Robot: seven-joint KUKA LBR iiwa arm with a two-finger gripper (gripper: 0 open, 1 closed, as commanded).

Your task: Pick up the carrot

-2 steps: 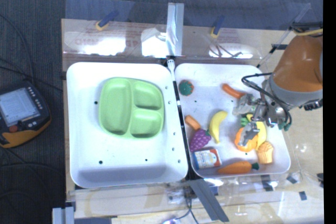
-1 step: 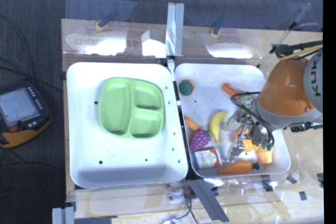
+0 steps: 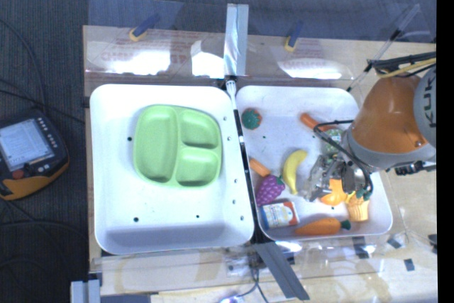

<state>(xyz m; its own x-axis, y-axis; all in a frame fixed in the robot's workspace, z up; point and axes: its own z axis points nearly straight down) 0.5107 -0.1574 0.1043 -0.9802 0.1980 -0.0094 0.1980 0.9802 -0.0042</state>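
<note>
Right white bin (image 3: 369,220) — orange carrot (image 3: 319,227), green-tipped, along its near wall; hand (image 3: 328,181) grip indiscernible.

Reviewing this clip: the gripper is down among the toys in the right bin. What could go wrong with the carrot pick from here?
1. The gripper sits over an orange toy beside the banana, while the carrot lies nearer the bin's front wall, so it may well close on the wrong item.
2. The carrot rests close to the right bin wall and next to the small carton, so a descent there may clip either.
</note>
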